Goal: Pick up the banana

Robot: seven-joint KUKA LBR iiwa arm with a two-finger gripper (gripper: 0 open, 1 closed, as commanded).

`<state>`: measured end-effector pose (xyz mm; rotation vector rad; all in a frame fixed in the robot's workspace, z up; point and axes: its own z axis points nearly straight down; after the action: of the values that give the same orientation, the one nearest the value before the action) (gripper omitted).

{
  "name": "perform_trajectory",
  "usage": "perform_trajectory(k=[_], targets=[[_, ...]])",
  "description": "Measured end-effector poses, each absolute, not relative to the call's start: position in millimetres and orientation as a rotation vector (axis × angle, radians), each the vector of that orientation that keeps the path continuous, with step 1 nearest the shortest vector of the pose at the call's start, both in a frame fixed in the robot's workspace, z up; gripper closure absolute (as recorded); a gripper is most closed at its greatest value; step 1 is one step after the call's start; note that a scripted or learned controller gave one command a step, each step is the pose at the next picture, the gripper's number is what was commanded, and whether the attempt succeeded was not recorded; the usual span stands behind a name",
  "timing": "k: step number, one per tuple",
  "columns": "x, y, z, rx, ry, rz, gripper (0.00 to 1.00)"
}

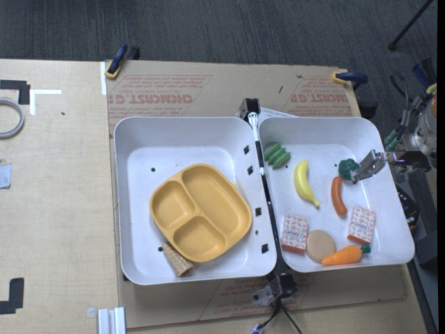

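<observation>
Camera view from my station: the banana (pixel 304 182) lies in the right bin (pixel 389 252), well left of the gripper (pixel 363 170) — which hangs near the bin's right wall, grasp unreadable. Mirrored red lettering on the cardboard (pixel 163 89) stays illegible to me. Arm enters from the right, low.

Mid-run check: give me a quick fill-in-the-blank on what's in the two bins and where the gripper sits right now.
1. The banana lies in the ____ bin as the camera sees it.
2. The yellow divided plate has ____ compartments.
3. The gripper hangs over the right bin, beside the dark green item and above the ____ sausage.
4. The ____ carrot lies near the front rim.

Missing words: right; three; red; orange
</observation>
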<state>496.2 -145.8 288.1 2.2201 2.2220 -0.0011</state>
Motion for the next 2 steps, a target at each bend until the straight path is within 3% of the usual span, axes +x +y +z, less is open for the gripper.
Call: perform_trajectory(k=[1,2], targets=[[532.0,-71.4,221.2,2.269,2.173,-0.001,0.0],[579.3,-94.0,121.1,2.208,2.236,-0.002,0.0]])
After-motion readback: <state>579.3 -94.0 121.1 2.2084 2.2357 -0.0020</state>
